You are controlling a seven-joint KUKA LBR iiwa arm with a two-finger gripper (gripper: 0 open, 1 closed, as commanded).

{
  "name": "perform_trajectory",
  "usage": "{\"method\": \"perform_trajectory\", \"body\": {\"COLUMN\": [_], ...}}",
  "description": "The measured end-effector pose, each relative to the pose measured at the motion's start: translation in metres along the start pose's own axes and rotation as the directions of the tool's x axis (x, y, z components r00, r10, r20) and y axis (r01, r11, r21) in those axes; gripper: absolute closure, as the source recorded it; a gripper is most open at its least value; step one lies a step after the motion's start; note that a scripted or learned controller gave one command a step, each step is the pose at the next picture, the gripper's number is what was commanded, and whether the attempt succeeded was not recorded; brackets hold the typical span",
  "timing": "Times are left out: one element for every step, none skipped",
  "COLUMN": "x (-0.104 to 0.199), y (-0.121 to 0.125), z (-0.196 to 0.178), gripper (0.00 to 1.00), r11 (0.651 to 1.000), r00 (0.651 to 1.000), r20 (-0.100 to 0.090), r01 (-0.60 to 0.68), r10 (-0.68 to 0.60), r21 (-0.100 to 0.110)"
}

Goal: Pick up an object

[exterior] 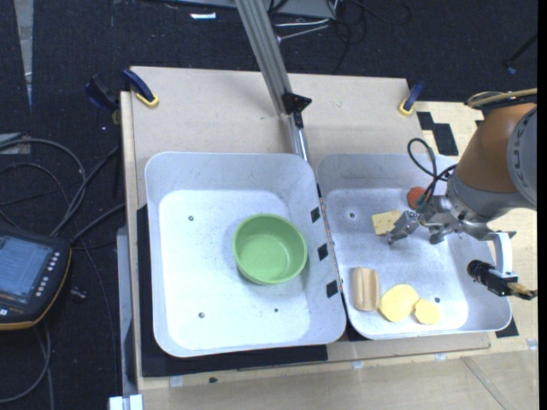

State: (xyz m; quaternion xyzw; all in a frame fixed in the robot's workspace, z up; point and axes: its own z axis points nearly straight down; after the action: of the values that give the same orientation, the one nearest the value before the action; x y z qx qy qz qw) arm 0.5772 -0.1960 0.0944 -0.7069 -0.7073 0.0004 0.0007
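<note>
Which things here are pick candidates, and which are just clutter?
Job: gripper; in the right bin: yellow wedge, orange-red piece, tan cylinder, two yellow rounds; in the left bin: green bowl.

Lying about: handheld pendant, clamps.

Bright, even light is falling from above. The white bins (171,195) are shining a little. Shadows are staying soft. The dark floor (60,58) is looking grainy and slightly fuzzy.

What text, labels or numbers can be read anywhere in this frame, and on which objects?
None can be read.
The pendant screen at the left edge glows with content too blurred to read.
The green bowl, both white bins and the yellow pieces show no print.
</note>
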Motion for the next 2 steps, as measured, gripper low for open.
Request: {"method": "perform_trajectory", "body": {"x": [0.0, 0.005], "y": [0.0, 0.006], "z": [-0.011, -0.071], "gripper": [1.0, 1.0], "r11": [1.0, 1.0], "r00": [1.0, 1.0], "r20": [0.001, 0.002], "r01": [0.0, 0.0], "r10": [0.0, 0.0], "r21": [-0.002, -0.007]}}
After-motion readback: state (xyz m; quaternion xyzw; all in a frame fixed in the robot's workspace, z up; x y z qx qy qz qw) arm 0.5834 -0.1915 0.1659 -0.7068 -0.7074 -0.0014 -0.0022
